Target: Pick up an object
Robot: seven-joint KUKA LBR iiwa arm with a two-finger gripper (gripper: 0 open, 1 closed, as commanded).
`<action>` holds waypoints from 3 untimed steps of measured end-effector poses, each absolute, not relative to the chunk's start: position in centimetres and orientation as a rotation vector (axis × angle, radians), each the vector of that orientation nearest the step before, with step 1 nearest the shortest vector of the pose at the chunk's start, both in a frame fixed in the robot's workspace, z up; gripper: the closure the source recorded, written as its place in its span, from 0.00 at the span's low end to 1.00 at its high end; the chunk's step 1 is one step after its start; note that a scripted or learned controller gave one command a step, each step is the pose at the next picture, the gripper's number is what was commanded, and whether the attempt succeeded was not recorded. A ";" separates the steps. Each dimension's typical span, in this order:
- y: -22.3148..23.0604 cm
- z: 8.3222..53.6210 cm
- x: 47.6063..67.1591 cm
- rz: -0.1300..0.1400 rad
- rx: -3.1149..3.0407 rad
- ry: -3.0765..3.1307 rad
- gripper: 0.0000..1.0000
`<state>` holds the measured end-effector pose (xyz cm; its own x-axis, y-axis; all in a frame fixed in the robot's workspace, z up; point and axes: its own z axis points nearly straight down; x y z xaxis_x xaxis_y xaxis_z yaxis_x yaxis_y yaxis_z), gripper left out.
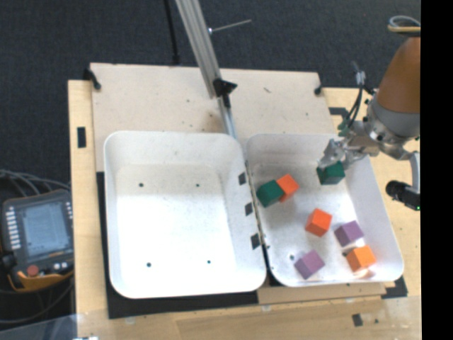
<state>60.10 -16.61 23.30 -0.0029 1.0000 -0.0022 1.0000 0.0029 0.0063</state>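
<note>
Reaching in from the right, the claw [333,160] hangs over the upper part of the right bin [382,218], fingers pinching a dark green cube [330,173] from above. Cube looks lifted off the floor, though height is hard to judge. Left of it, a second green cube [269,193] touches an orange cube [288,185]. Lower down: another orange cube [318,222], two purple cubes [348,233] [309,263], an orange one [361,258] near the rim. Left bin [113,190] sits beside, on the table [156,98].
</note>
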 end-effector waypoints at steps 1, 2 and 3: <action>-16.7 27.4 60.2 0.004 2.213 2.222 1.00; -11.8 26.6 58.2 0.000 2.216 2.228 1.00; -6.7 27.0 57.4 0.002 2.214 2.230 1.00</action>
<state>57.37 -6.73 27.04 -0.0071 1.0000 0.0015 1.0000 0.0071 0.0001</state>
